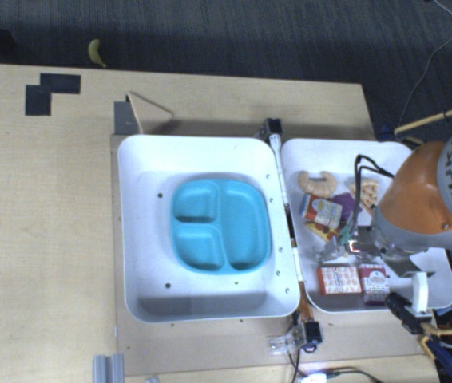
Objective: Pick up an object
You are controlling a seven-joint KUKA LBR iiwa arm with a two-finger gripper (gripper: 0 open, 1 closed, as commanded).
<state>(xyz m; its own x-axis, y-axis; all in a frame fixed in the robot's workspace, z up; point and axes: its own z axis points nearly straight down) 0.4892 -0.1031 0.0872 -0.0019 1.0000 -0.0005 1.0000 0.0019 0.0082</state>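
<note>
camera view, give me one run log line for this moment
arm: over right bin | gripper: low among packets, grasp unclear | left bin: blue divided tray | red-white packet: at near wall

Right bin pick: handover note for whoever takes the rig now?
Hand: down in the right bin, low among the items; whether it is open or shut cannot be told from the camera view.
Things: right bin holds a beige curved piece, a red packet and a red-and-white box at the near edge. Left bin holds a blue divided tray.
Done: arm has reached into the right bin.
Left: no item visibly held or lifted; grasp still to confirm, then lift.
</note>
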